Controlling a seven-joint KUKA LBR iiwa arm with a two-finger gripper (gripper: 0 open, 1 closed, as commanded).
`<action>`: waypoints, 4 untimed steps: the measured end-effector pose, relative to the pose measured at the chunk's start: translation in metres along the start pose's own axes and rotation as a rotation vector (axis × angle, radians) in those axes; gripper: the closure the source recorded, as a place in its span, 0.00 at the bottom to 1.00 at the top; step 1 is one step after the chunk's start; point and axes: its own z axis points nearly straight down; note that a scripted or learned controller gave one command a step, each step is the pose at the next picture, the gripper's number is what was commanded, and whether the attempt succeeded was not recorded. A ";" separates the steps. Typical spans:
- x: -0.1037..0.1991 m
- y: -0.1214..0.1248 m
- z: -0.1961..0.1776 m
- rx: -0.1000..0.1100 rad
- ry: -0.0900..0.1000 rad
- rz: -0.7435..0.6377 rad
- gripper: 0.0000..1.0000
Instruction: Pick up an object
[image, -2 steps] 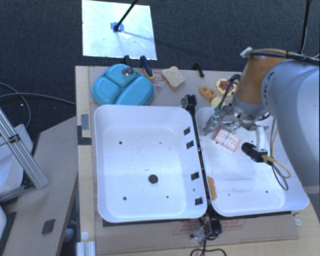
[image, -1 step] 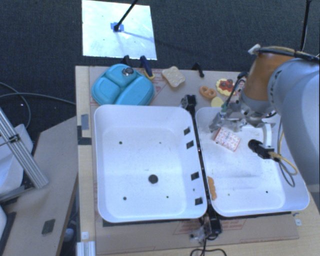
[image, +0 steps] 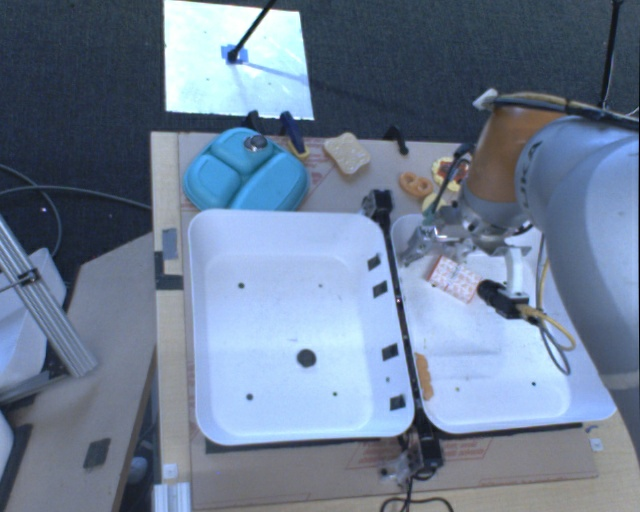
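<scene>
Gripper (image: 432, 243) in right bin (image: 520, 395), grip state unclear; red/white packet (image: 453, 279) beside, print unreadable.

In the right bin (image: 560, 400) a packet (image: 453, 279) lies under the hand (image: 432, 243), behind a snack (image: 423, 375).

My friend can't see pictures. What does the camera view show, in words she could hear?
A grey robot arm with an orange band reaches from the right into the right bin, its pincer low beside a red-and-white packet. The left bin holds a small dark disc. A blue dish and toy bread lie behind the bins.
</scene>
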 end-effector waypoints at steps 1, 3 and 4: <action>0.028 0.003 -0.108 -0.011 0.001 -0.001 0.00; -0.131 -0.045 -0.094 -0.001 -0.003 0.013 0.00; -0.082 0.000 0.005 -0.001 0.001 -0.002 0.00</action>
